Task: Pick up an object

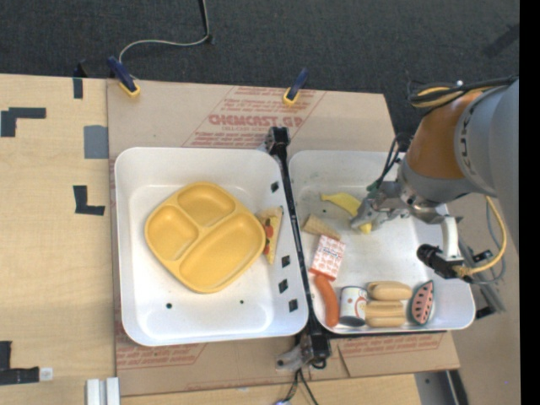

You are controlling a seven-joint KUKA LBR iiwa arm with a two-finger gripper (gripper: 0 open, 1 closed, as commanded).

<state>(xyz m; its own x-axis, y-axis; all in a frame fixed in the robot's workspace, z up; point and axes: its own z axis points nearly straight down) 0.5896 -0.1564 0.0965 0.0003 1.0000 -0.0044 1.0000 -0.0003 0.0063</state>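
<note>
Along the near edge of the right bin (381, 327) a row of toy foods is seen: a watermelon slice (421, 304) toward the near right corner, a hot dog bun (386, 303) beside it, a small can (352, 305) next, and a red sausage (326, 299) lying against the divider side. Just beyond the sausage a red-and-white packet (328, 256) is laid flat, and farther back a tan wedge (317, 225) is placed close to the divider. In the left bin (135, 226) a yellow divided plate (204, 236) is set in the middle, and a pizza slice (271, 234) is propped against that bin's right wall, touching the plate's edge. Toward the middle of the right bin a yellow banana (341, 202) is found, lying on the bin floor. The gripper (368, 217) is lowered just to the right of the banana, with a small yellow piece seen at its tip; whether that piece is clamped cannot be told, and it cannot be told either whether the fingers are apart or together. The grey arm with its orange band (439, 142) is extended in over the right bin's far right corner. Both bins are carried on a cardboard sheet (245, 116) on the worktop, with two blue-and-yellow clamps (123, 75) fixed at the sheet's far edge.
</note>
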